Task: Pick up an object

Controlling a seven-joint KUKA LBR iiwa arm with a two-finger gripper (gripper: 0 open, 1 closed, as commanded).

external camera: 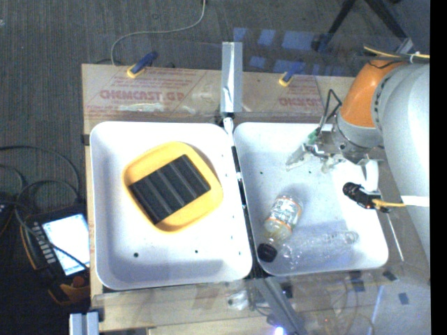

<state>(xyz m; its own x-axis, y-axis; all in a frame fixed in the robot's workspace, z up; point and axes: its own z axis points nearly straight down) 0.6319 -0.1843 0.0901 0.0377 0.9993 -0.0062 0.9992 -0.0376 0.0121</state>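
A clear plastic bottle (279,218) with a black cap lies on its side in the right bin (265,145), cap toward the front edge. In the left bin (112,145) rests a yellow pad-shaped object (173,185) with a black ribbed top. My gripper (311,162) hovers over the back of the right bin, up and to the right of the bottle and apart from it. Its fingers are spread and nothing sits between them.
A transparent plastic piece (323,243) lies near the right bin's front right corner. The grey arm with its orange band (363,103) covers the bin's right side. A metal divider (229,82) stands behind the seam between the bins.
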